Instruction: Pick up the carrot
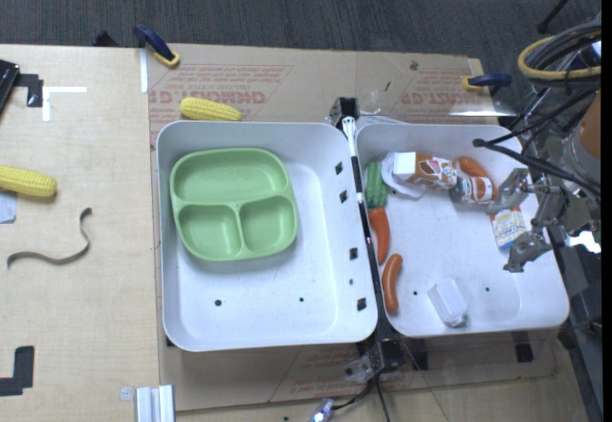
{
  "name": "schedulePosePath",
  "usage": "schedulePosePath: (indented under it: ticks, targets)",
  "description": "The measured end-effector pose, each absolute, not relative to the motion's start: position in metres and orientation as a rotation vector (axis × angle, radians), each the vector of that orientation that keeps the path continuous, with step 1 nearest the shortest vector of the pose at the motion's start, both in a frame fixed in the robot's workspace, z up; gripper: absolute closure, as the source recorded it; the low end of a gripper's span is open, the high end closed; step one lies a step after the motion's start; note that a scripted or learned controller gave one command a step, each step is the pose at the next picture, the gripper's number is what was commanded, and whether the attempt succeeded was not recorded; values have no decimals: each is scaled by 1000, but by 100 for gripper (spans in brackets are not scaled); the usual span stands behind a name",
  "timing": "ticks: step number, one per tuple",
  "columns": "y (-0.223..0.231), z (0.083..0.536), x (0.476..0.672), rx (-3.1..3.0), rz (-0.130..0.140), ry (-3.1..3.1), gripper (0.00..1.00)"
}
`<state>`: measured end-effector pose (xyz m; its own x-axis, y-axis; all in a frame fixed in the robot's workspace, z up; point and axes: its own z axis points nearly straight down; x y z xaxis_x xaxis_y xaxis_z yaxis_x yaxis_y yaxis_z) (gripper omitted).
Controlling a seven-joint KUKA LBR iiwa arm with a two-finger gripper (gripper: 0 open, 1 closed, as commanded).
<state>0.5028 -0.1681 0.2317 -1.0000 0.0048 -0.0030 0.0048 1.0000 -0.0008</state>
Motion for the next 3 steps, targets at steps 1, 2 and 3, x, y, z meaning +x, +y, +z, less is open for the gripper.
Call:
schedulePosePath:
  ticks: [1, 2, 3]
  targets:
    - [-96, 92, 483, -10, -1, 3139, 0]
    - [-96, 101, 484, -14, -3, 3136, 100]
    - [-145, 93, 527, -809, -2, 3030, 100]
